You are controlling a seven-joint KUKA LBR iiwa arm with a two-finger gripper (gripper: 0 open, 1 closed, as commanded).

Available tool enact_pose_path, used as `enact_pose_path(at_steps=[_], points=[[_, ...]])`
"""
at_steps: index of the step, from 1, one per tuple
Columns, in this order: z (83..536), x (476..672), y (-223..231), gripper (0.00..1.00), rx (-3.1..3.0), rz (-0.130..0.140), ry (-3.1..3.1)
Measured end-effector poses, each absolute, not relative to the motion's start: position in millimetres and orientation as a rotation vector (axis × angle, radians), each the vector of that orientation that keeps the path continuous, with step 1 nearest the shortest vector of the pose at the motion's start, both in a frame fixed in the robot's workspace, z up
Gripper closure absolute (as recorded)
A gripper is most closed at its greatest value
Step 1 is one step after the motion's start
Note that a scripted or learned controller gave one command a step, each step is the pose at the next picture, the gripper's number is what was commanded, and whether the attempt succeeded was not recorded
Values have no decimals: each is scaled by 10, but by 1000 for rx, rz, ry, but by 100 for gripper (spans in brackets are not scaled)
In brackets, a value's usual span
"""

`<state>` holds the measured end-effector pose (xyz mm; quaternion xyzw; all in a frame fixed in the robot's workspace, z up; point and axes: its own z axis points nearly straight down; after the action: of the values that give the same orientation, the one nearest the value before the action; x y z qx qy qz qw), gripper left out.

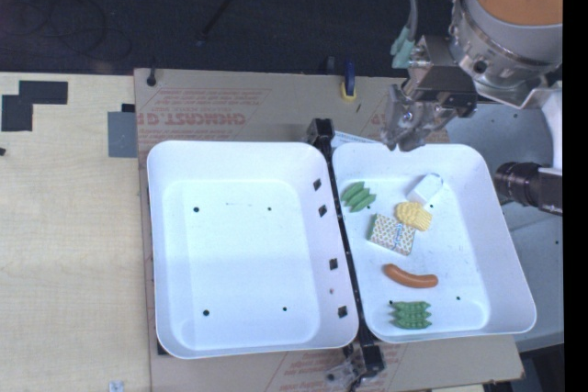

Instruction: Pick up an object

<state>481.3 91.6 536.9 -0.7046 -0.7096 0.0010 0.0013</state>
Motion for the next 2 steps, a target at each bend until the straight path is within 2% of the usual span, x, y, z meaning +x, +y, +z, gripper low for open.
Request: enact_pose_path(at_steps=[1,2], points=[[5369,5187,991,100,-2220,4,-2223],[3968,4726,981,100,-2215,28,-2211]])
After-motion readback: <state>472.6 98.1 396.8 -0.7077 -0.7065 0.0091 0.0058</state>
